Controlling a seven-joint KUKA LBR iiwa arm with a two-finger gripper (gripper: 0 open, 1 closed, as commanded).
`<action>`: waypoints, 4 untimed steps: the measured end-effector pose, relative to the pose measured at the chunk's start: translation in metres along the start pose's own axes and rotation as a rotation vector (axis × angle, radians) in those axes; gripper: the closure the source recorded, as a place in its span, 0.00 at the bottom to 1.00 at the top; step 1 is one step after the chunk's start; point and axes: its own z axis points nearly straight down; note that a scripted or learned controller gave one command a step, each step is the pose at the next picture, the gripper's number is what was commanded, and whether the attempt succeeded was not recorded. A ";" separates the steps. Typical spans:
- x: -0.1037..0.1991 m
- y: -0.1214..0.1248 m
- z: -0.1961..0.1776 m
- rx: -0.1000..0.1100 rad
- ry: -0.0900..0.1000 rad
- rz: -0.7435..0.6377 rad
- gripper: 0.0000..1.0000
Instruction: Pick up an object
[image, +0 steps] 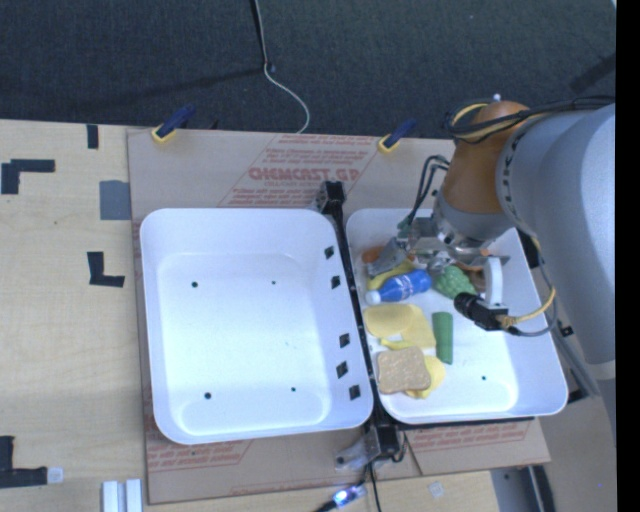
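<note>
A: What lies around you?

B: Two white bins stand side by side on a brown board (300, 170). The left bin (160, 300) has bare floor. The right bin (530, 390) holds the things. I see a blue bottle (403, 287) lying near the wall between the bins, a yellow piece (392, 322) just below it, and a brown toast (403, 371) lower, resting on another yellow piece. A green stick (442, 337) lies just right of the yellow piece. A green lumpy thing (455, 279) sits right of the bottle, and something orange (381, 255) is near the top of the pile.

A: What stands in the way?

B: My own wrist and its black cable (490, 315) cover the upper part of the pile.

A: And your pincer?

B: My pincer (428, 255) is down in the right bin, over the top of the pile, close to the bottle and the green lumpy thing. How far it is open, I cannot tell; the wrist hides it. I cannot see anything held in it.
</note>
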 end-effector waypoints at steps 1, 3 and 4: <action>0.003 0.039 0.025 0.006 0.007 0.000 0.00; -0.061 0.039 0.024 0.006 0.009 0.000 0.00; 0.004 -0.055 0.022 0.009 0.009 0.000 0.00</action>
